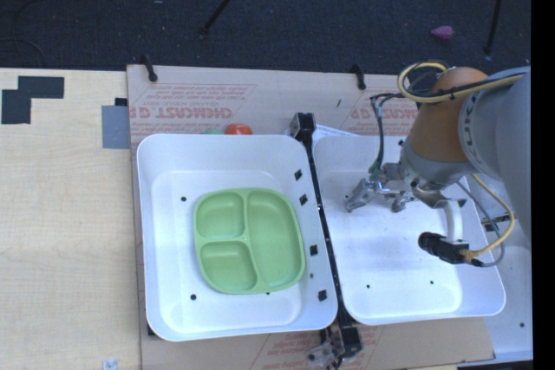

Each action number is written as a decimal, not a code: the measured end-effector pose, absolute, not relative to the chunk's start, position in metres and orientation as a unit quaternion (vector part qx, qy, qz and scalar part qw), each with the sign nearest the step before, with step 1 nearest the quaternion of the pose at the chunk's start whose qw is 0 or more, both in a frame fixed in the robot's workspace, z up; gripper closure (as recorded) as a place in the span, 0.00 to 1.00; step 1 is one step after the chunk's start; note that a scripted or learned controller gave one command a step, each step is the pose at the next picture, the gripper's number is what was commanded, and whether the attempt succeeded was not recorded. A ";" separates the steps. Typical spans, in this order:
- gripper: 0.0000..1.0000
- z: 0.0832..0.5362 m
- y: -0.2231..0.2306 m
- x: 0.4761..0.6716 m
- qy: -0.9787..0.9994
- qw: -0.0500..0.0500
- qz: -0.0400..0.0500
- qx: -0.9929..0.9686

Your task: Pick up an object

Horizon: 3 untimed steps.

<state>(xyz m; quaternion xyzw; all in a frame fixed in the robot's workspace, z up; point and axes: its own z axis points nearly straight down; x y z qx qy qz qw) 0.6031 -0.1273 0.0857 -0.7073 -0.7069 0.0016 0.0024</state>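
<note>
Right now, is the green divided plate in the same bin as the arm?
No, the green plate lies in the left bin; the arm reaches into the right bin.

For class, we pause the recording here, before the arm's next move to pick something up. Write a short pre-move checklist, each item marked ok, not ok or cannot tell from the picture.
1. An object is available to pick: ok. A green tray lies in the left bin.
2. Tray lies flat and unobstructed: ok.
3. Gripper is over the object: not ok. It is above the right bin, across the divider from the tray.
4. Gripper is free of any load: ok. Nothing shows between its fingers.
5. Fingers open wide enough for the tray rim: cannot tell.
6. Cables near the wrist clear of the bins: cannot tell.
</note>
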 end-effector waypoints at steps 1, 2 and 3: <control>1.00 0.098 -0.128 0.603 -0.706 0.002 0.002 -0.708; 1.00 0.141 -0.128 0.606 -0.707 -0.001 -0.001 -0.707; 1.00 0.185 -0.125 0.602 -0.707 -0.001 -0.001 -0.707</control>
